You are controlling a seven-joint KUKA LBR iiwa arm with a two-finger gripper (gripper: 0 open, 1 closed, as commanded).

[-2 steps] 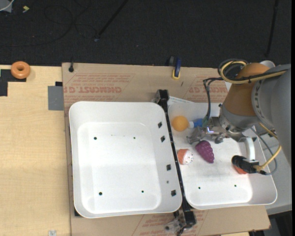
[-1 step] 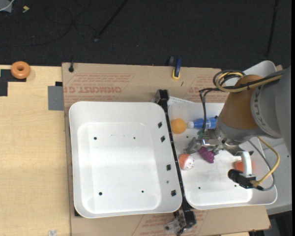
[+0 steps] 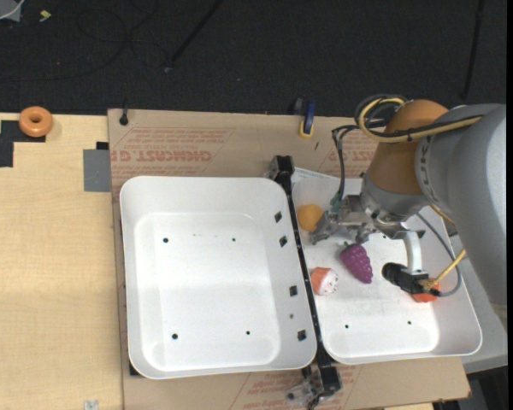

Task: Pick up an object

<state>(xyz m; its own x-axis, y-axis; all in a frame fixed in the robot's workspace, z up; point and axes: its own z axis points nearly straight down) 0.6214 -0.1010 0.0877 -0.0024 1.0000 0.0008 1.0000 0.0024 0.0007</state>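
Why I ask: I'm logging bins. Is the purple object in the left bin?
No, the purple object lies in the right bin.

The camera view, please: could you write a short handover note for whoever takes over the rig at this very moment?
Gripper: low in the right bin, at its far end. No grasp can be confirmed.
Things: the purple grapes lie right by the gripper, on its near side; contact is unclear. The orange ball sits by the wall between the bins. The red and white piece lies nearer the camera.
Done: nothing looks lifted; all three seem to rest on the bin floor.
Left: grip one, probably the grapes, and lift it.
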